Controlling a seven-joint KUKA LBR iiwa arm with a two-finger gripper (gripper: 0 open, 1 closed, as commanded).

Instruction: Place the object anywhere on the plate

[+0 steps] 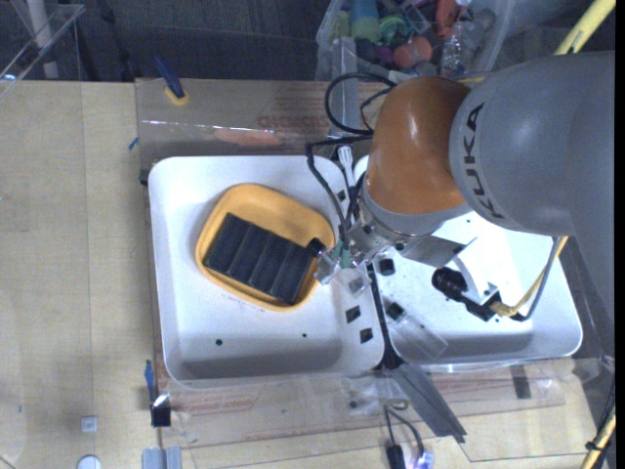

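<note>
Down in the left bin (195,355), a yellow plate (217,225) lies tilted on the white floor, and right on it is the black slab (256,255), ridged across its top and stretched corner to corner along the plate. That's the only thing the plate carries, and the slab stays inside its rim all the way round. The rest of that bin's floor shows plain white with a few dark specks.

Over the wall between the bins, the gripper (337,256) hangs at the plate's right edge, just beside the slab's nearer end. Touching or not? I can't tell from here, and whether the claw is spread or pressed together I can't tell either; the wrist covers it. The arm (508,145) comes in from the right, its orange band (415,145) above the right bin (552,332), hiding most of that bin's floor.

Behind the bins, a clear tub (410,13) holds a heap of coloured toys.
</note>
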